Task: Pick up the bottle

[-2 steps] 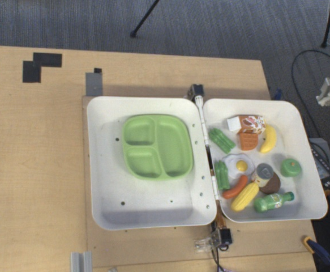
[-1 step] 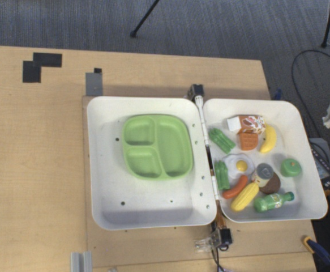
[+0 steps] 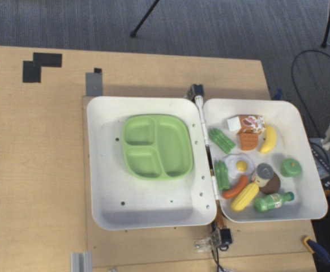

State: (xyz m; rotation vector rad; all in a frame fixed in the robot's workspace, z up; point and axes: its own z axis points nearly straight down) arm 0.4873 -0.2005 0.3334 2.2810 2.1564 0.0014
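The bottle (image 3: pixel 274 202) is green with a pale label. It lies on its side in the right bin (image 3: pixel 300 123), near that bin's front right corner, with its cap pointing right. A yellow corn cob (image 3: pixel 244 196) lies just left of it. A brown round piece (image 3: pixel 271 183) and a grey can (image 3: pixel 264 171) sit close behind it.
The right bin also holds a banana (image 3: pixel 268 139), an orange carton (image 3: pixel 249 130), a green apple (image 3: pixel 291 167), a fried egg (image 3: pixel 239 165), green vegetables (image 3: pixel 221 140) and an orange carrot (image 3: pixel 234 188). A green divided plate (image 3: pixel 156 146) rests in the left bin (image 3: pixel 105 169).
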